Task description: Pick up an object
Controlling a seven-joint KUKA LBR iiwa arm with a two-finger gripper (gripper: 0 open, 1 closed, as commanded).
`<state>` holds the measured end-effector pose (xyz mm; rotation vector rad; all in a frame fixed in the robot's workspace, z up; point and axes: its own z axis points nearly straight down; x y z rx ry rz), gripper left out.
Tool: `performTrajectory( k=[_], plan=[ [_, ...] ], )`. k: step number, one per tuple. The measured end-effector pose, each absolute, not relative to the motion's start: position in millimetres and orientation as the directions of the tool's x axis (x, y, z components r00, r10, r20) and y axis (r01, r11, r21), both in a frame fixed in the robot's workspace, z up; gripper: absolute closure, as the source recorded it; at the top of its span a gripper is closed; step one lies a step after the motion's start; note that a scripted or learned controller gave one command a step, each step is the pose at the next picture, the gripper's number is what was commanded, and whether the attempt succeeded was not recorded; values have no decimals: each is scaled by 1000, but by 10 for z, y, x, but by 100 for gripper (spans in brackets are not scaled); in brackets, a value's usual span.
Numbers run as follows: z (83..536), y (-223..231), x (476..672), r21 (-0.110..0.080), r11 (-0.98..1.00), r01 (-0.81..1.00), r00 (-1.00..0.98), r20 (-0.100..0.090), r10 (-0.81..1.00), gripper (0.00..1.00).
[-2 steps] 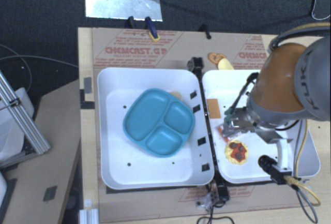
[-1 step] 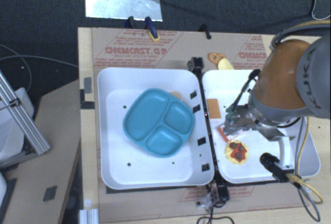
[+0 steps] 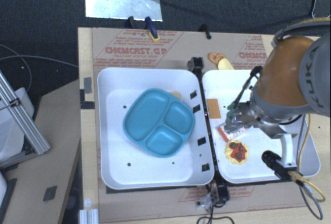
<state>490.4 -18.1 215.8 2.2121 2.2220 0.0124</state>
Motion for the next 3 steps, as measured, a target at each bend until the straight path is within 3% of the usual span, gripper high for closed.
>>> performTrajectory(
  k=[3],
  plan=[
    [2470, -166, 4940, 19, 15, 1000, -15, 3, 1000, 100]
  ],
)
